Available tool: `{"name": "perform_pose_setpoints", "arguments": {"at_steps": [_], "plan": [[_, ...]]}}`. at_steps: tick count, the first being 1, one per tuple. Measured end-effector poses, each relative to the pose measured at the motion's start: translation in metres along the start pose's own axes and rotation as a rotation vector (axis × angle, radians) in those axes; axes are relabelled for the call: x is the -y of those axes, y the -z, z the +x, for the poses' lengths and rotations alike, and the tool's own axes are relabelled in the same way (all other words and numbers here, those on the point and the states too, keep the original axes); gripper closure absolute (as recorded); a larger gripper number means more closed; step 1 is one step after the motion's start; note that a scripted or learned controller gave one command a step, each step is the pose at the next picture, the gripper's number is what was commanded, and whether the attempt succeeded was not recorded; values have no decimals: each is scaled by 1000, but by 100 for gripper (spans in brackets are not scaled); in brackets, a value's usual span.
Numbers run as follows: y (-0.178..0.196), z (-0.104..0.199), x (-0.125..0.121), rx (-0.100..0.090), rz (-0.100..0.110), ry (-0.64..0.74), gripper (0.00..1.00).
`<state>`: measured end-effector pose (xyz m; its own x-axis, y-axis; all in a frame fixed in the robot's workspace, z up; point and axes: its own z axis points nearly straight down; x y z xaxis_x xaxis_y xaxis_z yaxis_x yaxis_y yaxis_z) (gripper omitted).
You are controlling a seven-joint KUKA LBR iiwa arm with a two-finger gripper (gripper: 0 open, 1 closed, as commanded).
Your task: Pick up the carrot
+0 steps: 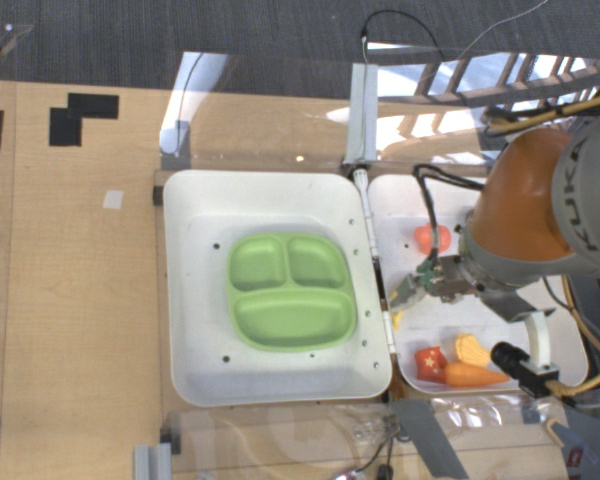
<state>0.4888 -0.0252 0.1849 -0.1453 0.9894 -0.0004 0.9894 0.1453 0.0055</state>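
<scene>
The carrot [475, 375] is orange and lies flat near the front edge of the right bin [400, 203]. It touches a red pepper-like piece [430, 363] on its left and a yellow corn piece [470, 348] just behind it. My gripper [417, 284] hangs over the left middle of the right bin, close to the divider between the bins. It is behind and to the left of the carrot and apart from it. The arm's orange band [525, 203] covers part of the bin's right side.
A small red-orange round piece [432, 236] sits in the right bin behind the gripper. A tiny yellow bit [397, 318] lies by the divider. The left bin [195, 298] holds a green divided plate [290, 290]. Cables run along the right side.
</scene>
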Motion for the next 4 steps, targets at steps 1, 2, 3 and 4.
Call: {"name": "perform_pose_setpoints", "arguments": {"at_steps": [1,2,3,4], "plan": [[-55,-98,16,0,4,81,0],[-44,-98,13,1,-2,83,100],[-92,-131,8,0,-1,-67,100],[-93,-115,12,15,-14,384,100]]}}
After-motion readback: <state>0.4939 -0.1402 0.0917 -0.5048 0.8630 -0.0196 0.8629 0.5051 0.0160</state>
